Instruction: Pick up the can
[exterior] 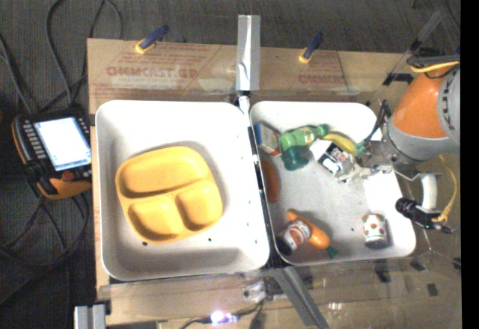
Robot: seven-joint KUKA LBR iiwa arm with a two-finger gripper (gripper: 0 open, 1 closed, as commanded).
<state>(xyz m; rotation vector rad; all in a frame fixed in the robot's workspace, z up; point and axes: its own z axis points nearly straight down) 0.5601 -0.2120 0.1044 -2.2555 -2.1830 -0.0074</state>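
A small white can with red markings (374,228) stands upright near the front right corner of the right bin (389,249). My gripper (353,169) hangs over the right bin's back half, well behind the can and a little to its left. Its tip is right beside a small black and white object (331,161) and apart from the can. The orange-banded wrist (419,114) reaches in over the bin's right rim.
In the right bin lie a green bottle (301,137), a teal cup (294,158), a banana (342,142), a brown item (272,179) by the left wall, and an orange carrot-like toy with a red-labelled piece (303,233). The left bin (112,245) holds a yellow divided tray (169,191).
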